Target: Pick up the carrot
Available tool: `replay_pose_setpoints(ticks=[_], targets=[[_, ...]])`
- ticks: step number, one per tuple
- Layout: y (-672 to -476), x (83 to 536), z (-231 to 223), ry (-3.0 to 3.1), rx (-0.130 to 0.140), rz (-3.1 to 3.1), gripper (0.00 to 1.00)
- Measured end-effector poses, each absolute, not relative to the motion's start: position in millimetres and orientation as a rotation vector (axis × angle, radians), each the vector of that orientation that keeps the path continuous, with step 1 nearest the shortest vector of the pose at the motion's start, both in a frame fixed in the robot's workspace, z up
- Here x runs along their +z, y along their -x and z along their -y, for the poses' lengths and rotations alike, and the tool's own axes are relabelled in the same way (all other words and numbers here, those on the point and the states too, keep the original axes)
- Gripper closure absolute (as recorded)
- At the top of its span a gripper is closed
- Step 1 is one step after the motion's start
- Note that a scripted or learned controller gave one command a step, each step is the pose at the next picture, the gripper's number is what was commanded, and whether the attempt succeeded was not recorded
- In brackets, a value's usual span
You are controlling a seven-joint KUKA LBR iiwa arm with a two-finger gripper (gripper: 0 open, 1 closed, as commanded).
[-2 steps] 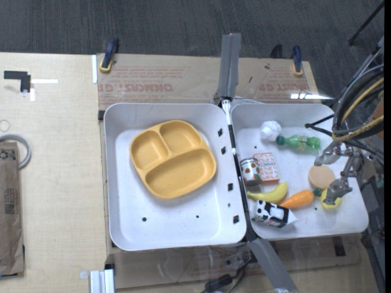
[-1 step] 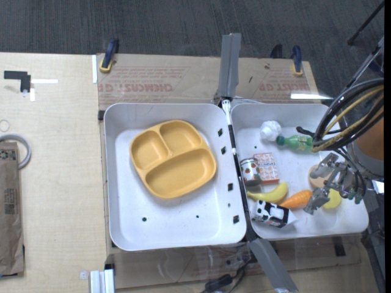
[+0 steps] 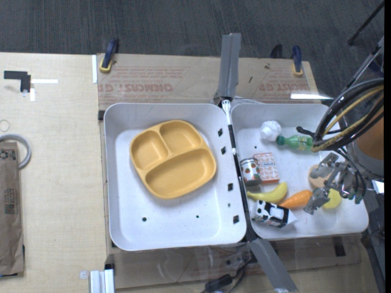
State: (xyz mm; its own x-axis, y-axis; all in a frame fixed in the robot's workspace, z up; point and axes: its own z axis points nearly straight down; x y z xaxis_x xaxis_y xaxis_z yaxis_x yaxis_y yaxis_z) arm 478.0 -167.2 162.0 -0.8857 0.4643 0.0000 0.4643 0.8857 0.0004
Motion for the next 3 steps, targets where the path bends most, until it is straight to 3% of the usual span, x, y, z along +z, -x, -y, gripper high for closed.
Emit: replay_pose_setpoints(ticks=[1,2,3], targets=[[-517.6,92.2,154.0,0.24,0.001,-3.129,0.0],[-489.2,92.0,107.1,-0.008,0.001,-3.139,0.0],[-478.2,185.7,165.7,-0.651,-0.001,-3.071,0.0]])
